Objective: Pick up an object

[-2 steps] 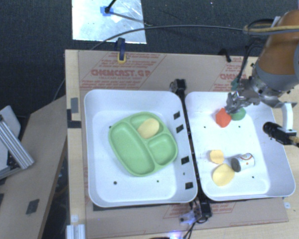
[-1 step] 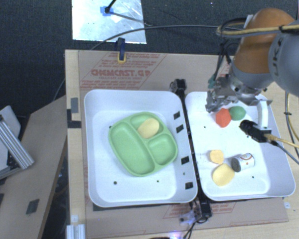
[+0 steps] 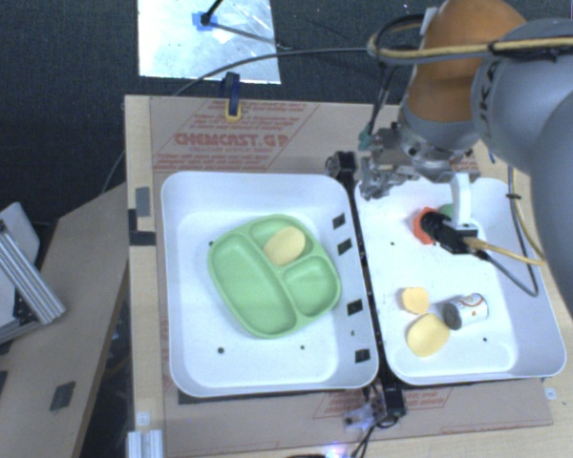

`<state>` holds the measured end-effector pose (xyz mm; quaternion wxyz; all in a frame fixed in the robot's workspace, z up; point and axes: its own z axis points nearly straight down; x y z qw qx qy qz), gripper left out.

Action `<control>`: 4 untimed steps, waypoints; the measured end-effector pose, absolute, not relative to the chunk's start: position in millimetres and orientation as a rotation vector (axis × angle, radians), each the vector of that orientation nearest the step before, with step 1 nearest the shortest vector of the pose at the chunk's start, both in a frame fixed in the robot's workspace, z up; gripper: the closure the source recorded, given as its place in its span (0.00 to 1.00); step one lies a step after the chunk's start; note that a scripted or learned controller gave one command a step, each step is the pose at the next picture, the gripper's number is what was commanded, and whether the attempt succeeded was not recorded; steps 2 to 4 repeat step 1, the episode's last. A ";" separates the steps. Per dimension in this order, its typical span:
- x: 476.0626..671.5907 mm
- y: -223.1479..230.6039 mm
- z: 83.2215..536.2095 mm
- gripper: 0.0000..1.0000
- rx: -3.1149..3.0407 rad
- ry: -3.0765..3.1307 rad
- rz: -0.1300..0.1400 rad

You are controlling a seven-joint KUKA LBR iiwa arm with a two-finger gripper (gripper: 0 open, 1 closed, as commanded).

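From where I stand, the pick seems not yet done. The gripper [image 3: 377, 181] hangs over the top left corner of the right bin [image 3: 535, 346], and I cannot tell how its fingers stand or if they hold something. All objects lie loose. In the right bin I count 2 yellow pieces [image 3: 415, 301] near the front, 1 small can [image 3: 464, 310] just beside them, and 1 orange-red thing [image 3: 424, 224] partly hidden. In the left bin [image 3: 186, 284] lies 1 green divided tray [image 3: 253, 289] with 1 yellow piece [image 3: 286, 245] inside a compartment.
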<state>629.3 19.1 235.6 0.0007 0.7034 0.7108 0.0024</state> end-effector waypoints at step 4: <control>636.2 64.7 237.7 1.00 2.210 2.231 0.007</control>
